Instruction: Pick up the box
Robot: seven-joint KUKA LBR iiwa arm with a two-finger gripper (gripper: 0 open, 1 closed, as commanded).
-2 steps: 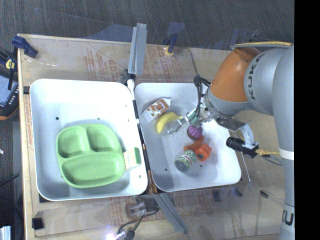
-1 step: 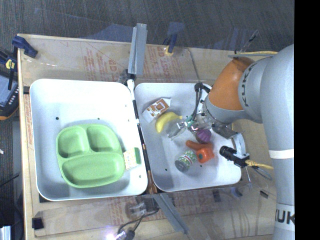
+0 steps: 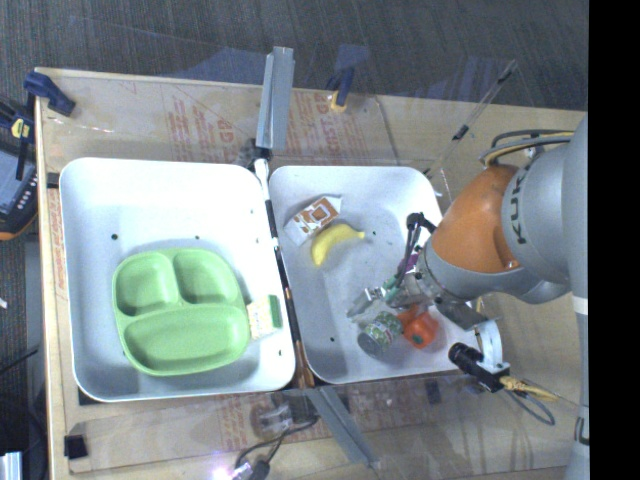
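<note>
1. Since there's just the one overhead camera, here's everything from up there: my arm (image 3: 500, 233) comes in from the right, grey with the orange band, and hangs over the right bin (image 3: 330, 363).
2. My gripper (image 3: 385, 303) is low in the front half of that bin, in among some clutter. Honestly I can't tell how it's set from this angle, and I can't see anything clearly caught in it.
3. The box (image 3: 313, 214), small, orange and white, lies flat near the back left corner of the right bin, well apart from my gripper.
4. A banana (image 3: 334, 240) lies just beside the box on its front side, touching or nearly so.
5. Right by my gripper there's a can (image 3: 378, 332) on its side, and just to its right a red-orange thing (image 3: 421, 329) I can't identify.
6. Over in the left bin (image 3: 90, 193), a green divided plate (image 3: 180, 310) sits toward the front, with a small pale green packet (image 3: 264, 316) against its right edge.
</note>
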